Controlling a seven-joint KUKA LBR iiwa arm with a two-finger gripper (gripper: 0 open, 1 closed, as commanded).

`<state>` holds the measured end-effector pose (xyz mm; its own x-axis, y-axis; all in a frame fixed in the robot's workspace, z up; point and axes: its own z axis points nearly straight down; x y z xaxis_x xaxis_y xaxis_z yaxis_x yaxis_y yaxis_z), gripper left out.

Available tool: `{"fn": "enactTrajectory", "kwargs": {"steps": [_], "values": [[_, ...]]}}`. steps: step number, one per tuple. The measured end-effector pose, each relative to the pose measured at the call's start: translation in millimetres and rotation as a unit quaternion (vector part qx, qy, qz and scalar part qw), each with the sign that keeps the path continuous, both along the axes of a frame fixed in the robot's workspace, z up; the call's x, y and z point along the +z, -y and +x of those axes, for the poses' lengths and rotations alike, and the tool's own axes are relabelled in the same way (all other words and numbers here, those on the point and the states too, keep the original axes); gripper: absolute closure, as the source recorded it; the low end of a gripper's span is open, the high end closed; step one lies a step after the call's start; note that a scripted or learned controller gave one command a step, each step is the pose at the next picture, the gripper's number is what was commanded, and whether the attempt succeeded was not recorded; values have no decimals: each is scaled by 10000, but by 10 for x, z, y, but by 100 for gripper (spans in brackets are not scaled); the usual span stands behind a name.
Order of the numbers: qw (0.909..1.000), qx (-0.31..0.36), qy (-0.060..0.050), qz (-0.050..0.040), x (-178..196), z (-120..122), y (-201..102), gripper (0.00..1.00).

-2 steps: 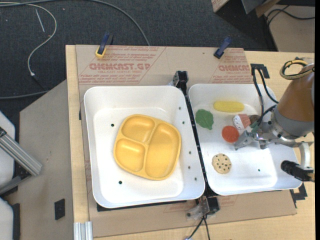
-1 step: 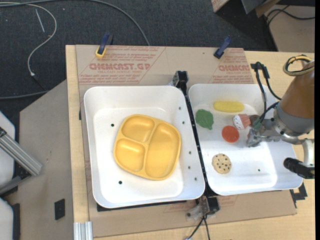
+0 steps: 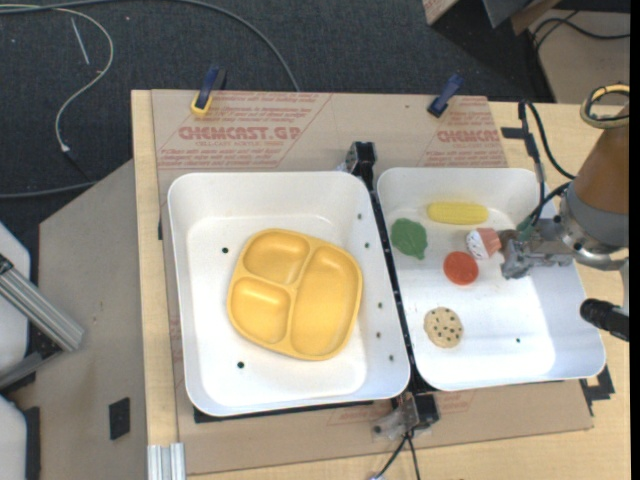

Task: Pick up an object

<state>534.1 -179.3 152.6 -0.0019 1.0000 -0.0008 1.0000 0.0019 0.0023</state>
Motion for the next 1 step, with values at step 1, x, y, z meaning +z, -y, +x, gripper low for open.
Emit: {"fn": "enactTrajectory", "kwargs": {"steps": [1], "values": [[10000, 1, 18, -5, 629, 3, -47, 100]]}}
